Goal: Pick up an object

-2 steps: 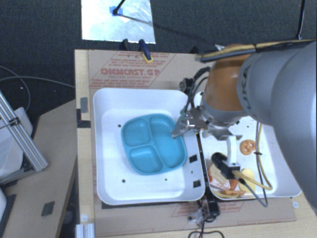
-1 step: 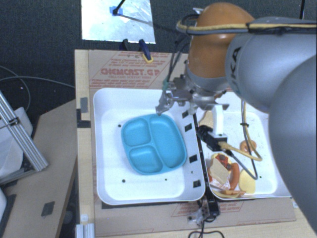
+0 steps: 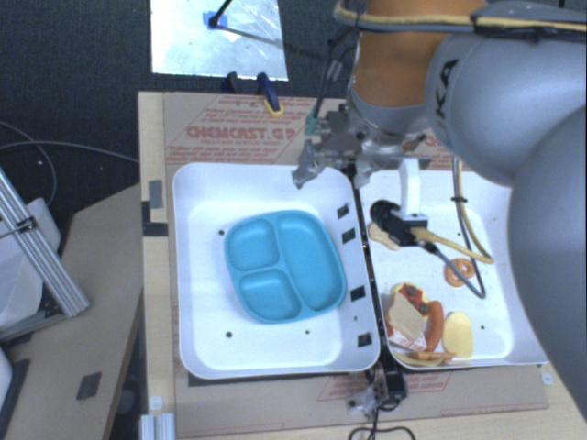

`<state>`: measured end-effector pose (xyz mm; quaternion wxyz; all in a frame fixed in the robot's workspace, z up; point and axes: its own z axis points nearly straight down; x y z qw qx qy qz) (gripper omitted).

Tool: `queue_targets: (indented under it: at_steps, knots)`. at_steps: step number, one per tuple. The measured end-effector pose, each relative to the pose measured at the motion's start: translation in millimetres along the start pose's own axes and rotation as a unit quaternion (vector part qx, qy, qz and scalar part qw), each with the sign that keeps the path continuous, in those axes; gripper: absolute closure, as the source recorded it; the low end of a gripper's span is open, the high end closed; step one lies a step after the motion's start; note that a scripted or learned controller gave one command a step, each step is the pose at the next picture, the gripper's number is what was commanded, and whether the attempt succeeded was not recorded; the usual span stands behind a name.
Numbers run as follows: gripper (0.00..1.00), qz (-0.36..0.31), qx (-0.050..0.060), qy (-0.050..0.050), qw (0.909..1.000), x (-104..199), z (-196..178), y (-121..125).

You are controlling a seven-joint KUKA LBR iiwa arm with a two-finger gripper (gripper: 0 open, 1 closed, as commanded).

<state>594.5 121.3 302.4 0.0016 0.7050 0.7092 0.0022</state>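
Two bins here. The shallow white left bin (image 3: 197, 246) has a light blue plastic three-section plate (image 3: 280, 266) lying flat in the middle. The shallow white right bin (image 3: 491, 310) has a small orange ring (image 3: 456, 270), with a toy sandwich (image 3: 406, 317) and a yellow oval piece (image 3: 458, 334) at its near end. The gripper (image 3: 316, 159) hangs over the far end of the wall between the bins, can't tell if it's spread or closed.

I read a sky-blue plate (image 3: 284, 266) on the white left bin (image 3: 206, 342) — the right bin (image 3: 500, 324), white too, shows an orange ring (image 3: 458, 270) and a pale-yellow piece (image 3: 458, 335).
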Motion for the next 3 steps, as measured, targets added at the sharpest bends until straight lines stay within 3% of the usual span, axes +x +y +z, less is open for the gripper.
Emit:
queue_targets:
  at_steps: [1, 2, 3]
  knots:
    - [0.00, 0.003, 0.011, -0.001, 0.9999, 2, 134, -55]
    - [0.00, 0.002, -0.004, -0.002, 1.0000, 44, 217, -85]
    - [0.00, -0.001, 0.009, 0.005, 0.9999, 16, 215, 6]
